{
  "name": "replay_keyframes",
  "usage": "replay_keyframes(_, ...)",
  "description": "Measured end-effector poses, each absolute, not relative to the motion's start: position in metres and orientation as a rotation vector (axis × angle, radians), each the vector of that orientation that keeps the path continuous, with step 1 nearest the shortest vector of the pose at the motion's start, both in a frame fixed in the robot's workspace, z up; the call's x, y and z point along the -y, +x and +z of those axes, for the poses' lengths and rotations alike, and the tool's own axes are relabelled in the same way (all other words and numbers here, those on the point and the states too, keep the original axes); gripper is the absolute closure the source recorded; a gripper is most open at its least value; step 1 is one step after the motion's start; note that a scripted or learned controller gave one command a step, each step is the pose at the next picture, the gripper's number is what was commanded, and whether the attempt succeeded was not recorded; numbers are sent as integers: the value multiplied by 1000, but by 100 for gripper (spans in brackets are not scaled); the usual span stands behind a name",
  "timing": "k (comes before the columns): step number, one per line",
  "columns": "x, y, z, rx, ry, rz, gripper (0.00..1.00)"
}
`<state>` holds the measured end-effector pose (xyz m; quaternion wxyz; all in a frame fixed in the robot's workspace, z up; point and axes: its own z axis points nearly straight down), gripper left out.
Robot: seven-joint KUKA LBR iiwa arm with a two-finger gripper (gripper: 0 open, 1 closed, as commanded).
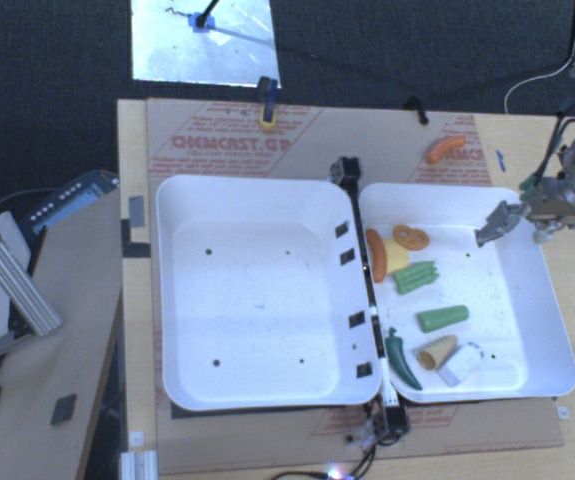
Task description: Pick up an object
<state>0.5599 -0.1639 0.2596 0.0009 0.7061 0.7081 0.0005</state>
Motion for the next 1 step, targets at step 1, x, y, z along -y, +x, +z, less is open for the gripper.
replay_keyframes(1, 94, 511, 80, -2225, 2214, 1, 0)
